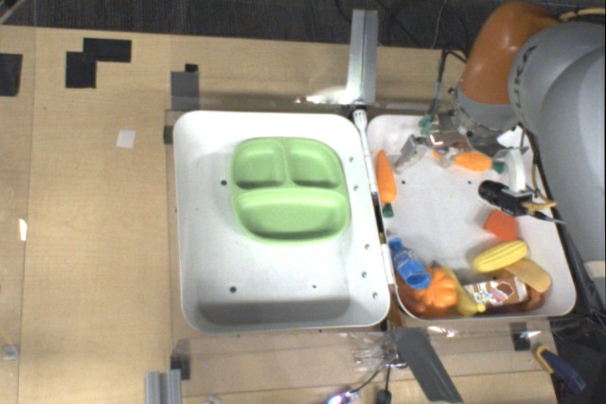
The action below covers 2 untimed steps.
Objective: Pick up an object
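Note:
My gripper [417,148] hangs low over the back of the right bin [431,208], reaching in from the right. A small orange piece [472,161] sits just to its right, close to the wrist; whether they touch is unclear. An orange carrot [383,179] lies along the bin's left wall, below and left of the gripper. Toward the front lie an orange block [502,224], a yellow corn cob [499,254], a brown bottle [502,290], a round orange toy [434,290] and a blue item [409,262].
The left bin [204,232] holds a green divided plate [289,186]. A metal post [363,52] stands behind the wall between the two bins. The bulky grey arm [568,99] covers the right bin's back right corner.

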Each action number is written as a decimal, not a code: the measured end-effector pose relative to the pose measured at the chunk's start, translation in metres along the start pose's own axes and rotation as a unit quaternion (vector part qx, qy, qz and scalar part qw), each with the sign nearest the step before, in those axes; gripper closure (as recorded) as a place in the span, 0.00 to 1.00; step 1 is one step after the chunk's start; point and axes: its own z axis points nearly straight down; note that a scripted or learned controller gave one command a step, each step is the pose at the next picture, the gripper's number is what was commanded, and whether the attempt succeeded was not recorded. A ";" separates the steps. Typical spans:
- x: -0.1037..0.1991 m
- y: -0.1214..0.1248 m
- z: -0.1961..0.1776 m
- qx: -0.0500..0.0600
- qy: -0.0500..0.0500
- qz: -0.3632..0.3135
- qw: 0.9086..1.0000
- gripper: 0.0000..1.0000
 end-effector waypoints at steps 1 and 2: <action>-0.067 -0.008 -0.093 -0.015 -0.009 0.063 0.998 0.00; -0.081 -0.023 -0.002 -0.014 -0.011 -0.102 0.995 0.00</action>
